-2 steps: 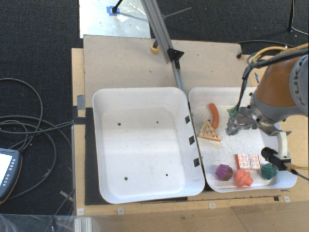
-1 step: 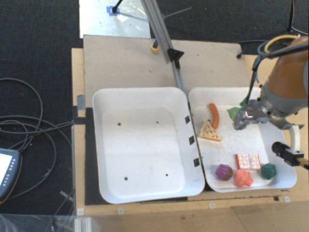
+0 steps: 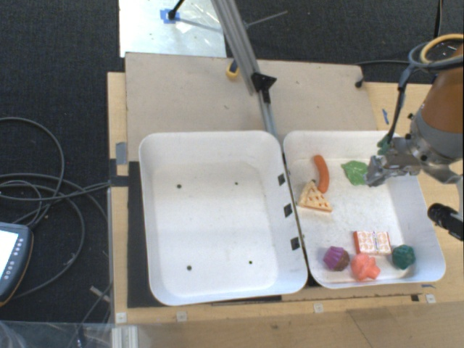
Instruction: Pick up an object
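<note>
In the camera view, the hand (image 3: 377, 174) hangs low over the right bin (image 3: 417, 194) near its far edge, just beside a green leaf-shaped toy (image 3: 354, 171); whether it is released or clenched cannot be told from this slant, and nothing is seen between its tips. The risk is that the thin, flat leaf lies too close to the bin floor, so the tips may slide over it or nudge it toward the orange sausage (image 3: 321, 173) and cheese wedge (image 3: 315, 198) and close on nothing.
</note>
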